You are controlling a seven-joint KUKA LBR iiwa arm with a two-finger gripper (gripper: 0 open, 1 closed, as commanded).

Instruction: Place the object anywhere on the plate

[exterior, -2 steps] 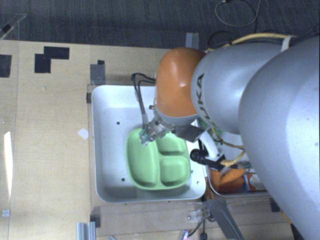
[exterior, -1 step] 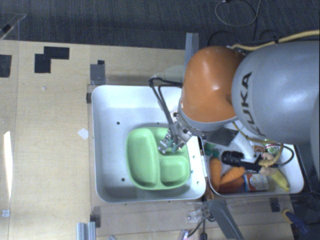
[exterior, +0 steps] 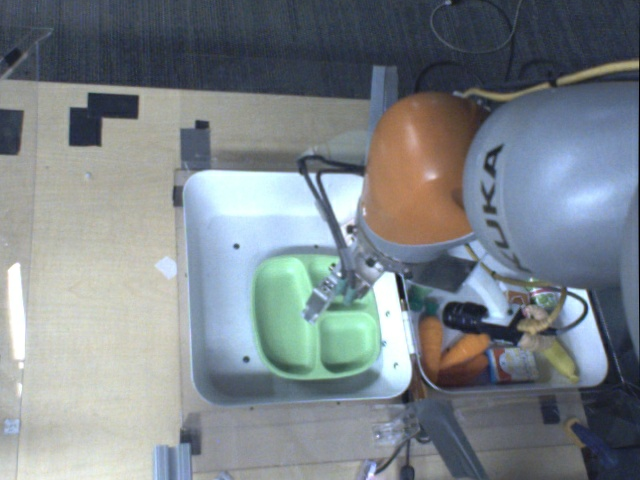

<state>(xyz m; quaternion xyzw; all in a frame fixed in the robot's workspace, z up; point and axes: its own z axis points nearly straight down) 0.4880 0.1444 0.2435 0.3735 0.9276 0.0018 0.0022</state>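
Note:
A light green divided plate [exterior: 290, 318] lies in the left white bin [exterior: 215, 268], toward its front right. My gripper [exterior: 335, 296] hangs low over the plate's right side, at the ridge between its compartments. Something small and dark green shows at the gripper's tip, too small to identify. The big grey arm with its orange band [exterior: 420, 173] reaches in from the right and hides the back of the right bin.
The right bin [exterior: 600, 353] holds an orange carrot [exterior: 455, 353], a red and white packet [exterior: 512, 365], a yellow piece [exterior: 562, 360] and other small items, partly under the arm. A thin cable [exterior: 322, 198] runs from the wrist across the left bin.

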